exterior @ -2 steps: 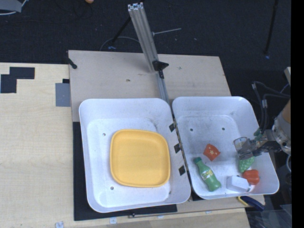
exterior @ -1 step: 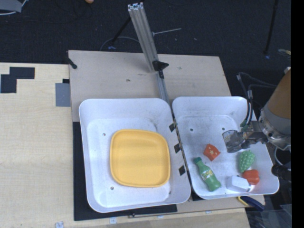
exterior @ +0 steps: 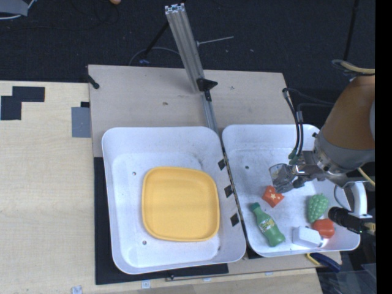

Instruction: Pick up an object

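My gripper point(exterior: 282, 177) hangs low in the right bin point(exterior: 257, 146), just above and to the right of a small red block point(exterior: 273, 196). I see nothing between its fingers. A green bottle point(exterior: 267, 225) lies near the bin's front edge. A bunch of green grapes point(exterior: 316, 207) sits to the right, with a red tomato-like item point(exterior: 324, 228) and a white block point(exterior: 307, 236) in front of it. A yellow plate point(exterior: 180, 203) lies flat in the left bin point(exterior: 122, 146).
The orange-banded arm point(exterior: 352, 121) reaches in from the right over the right bin's far corner. A metal rail point(exterior: 188, 41) slants across the back of the bench. A divider with black clips point(exterior: 228, 190) separates the bins.
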You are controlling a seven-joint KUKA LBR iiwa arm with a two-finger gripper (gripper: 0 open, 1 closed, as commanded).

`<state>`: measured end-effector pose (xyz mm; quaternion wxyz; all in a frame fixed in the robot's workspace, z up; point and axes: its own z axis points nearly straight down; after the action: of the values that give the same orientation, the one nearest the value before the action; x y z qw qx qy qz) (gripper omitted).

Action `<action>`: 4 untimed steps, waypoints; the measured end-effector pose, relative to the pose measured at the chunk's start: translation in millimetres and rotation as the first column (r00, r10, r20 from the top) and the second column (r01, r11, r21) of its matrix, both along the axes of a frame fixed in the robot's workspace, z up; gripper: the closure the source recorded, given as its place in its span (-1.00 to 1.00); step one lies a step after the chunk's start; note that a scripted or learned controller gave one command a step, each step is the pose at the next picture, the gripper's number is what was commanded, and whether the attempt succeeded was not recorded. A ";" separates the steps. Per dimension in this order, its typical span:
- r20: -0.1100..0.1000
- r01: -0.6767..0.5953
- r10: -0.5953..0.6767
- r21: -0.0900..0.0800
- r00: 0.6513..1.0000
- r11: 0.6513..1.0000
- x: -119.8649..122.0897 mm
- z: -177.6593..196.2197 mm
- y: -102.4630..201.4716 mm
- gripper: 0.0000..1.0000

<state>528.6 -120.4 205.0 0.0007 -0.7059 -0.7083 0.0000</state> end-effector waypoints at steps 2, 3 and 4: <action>0.000 0.001 -0.001 -0.001 1.000 1.000 41.5 4.9 100.5 1.00; 0.001 0.001 -0.001 -0.001 1.000 1.000 67.9 11.5 138.3 1.00; 0.000 0.001 -0.001 0.000 1.000 1.000 94.1 13.6 181.1 1.00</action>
<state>622.7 60.7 218.6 0.0005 -0.7064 -0.7079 0.0001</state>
